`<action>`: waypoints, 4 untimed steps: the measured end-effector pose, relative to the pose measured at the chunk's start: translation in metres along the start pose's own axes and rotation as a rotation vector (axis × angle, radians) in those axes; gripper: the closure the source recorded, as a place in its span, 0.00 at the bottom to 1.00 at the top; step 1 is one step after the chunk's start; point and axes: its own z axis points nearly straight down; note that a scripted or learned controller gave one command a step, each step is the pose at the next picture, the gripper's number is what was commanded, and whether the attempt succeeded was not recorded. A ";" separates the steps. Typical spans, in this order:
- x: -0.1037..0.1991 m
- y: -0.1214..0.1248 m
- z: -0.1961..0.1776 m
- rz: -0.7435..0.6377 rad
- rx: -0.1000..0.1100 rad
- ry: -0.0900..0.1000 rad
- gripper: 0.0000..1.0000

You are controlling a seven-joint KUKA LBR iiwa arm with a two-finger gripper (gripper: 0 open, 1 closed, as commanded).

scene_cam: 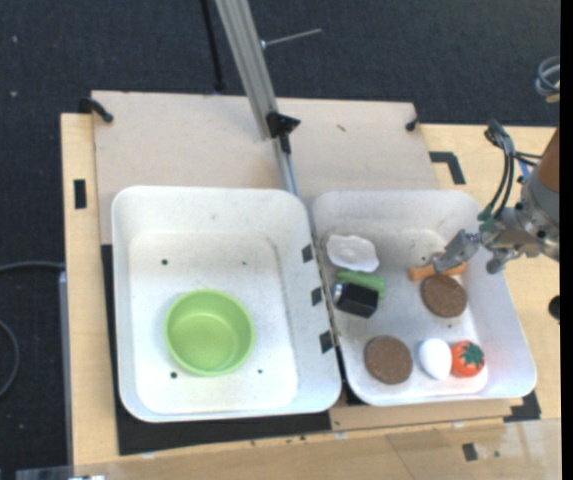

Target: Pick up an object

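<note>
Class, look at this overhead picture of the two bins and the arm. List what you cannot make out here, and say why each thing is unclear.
1. Gripper, camera view: too small and blurred to tell how its fingertips stand.
2. Orange piece under the gripper: partly covered, so its shape is unclear.
3. Arm: cut off by the right edge.
4. Black and green object in the right bin: too blurred to identify.

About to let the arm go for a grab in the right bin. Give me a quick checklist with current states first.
1. Gripper is over the right bin: ok.
2. Nothing seen between its fingers: ok.
3. Fingers open enough: cannot tell.
4. Nearest target, the upper brown disc, lies flat and apart from the lower brown disc: ok.
5. Orange piece lies right beside the gripper, possible snag: not ok.
6. White egg and tomato touch each other, a poor first pick: not ok.
</note>
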 end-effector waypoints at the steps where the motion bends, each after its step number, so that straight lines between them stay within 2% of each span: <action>1: 0.000 0.000 0.000 0.001 0.000 0.000 0.00; 3: -0.007 0.009 0.115 0.005 0.006 -0.001 0.00; 4: -0.010 0.011 0.147 0.006 -0.004 -0.007 0.00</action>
